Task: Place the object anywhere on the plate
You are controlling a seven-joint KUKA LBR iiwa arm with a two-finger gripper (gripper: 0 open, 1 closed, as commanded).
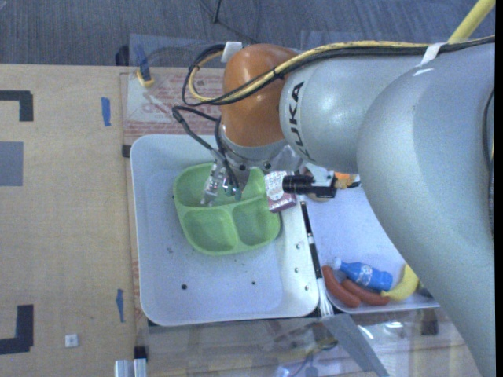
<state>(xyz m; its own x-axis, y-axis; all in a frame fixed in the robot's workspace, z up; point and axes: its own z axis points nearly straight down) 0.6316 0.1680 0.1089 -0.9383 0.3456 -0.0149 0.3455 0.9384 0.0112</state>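
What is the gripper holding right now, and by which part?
Cannot be told: the gripper hangs over the green plate, with nothing visible between its fingers.

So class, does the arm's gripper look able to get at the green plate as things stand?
Probably yes: the gripper hangs right over the green divided plate in the left bin, with nothing between them.

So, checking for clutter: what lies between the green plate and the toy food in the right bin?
In the camera view, bare white bin floor and the bins' adjoining rims separate the green plate from the toy food.
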